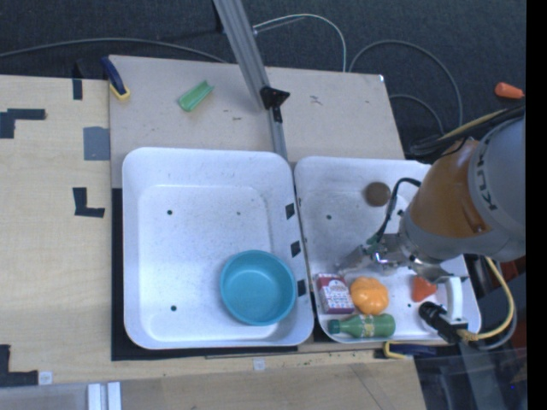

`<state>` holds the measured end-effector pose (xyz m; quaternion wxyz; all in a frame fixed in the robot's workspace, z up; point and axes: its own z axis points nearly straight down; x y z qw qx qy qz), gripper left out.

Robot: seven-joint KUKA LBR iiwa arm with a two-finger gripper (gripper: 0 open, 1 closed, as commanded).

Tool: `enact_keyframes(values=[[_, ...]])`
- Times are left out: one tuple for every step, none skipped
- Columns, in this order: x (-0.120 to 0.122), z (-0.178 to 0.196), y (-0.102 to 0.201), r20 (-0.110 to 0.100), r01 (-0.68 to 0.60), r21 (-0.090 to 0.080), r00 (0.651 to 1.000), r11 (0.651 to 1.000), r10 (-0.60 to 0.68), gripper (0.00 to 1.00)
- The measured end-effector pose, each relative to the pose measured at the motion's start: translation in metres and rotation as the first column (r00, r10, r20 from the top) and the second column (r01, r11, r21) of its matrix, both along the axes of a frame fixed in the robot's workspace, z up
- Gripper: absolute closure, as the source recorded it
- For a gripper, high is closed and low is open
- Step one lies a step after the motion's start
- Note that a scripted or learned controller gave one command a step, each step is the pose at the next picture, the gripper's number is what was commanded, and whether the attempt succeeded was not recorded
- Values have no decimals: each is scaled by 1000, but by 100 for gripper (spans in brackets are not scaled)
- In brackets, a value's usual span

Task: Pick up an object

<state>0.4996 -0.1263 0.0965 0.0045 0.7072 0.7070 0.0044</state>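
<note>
My gripper hangs low in the right bin, just above an orange fruit. To the fruit's left lies a dark red packet. A green bottle lies on its side along the bin's near wall. A small red-orange piece sits to the right of the fruit, partly under the wrist. Near the bin's far side rests a brown round thing. Nothing is seen held in the gripper.
A blue bowl stands in the near right corner of the left bin. Behind the bins, a green block lies on the bench, and a grey pole slants down to the bins' far edge.
</note>
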Motion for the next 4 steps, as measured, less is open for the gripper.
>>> enact_keyframes(values=[[-4, 3, 2, -9, -3, -1, 1000, 1000, 3, 100], [-5, 66, 4, -10, -2, 0, 1000, 1000, 2, 100], [2, 127, 7, -7, -3, -1, 1000, 1000, 3, 100], [3, 170, 7, -9, -2, -1, 1000, 1000, 2, 100]])
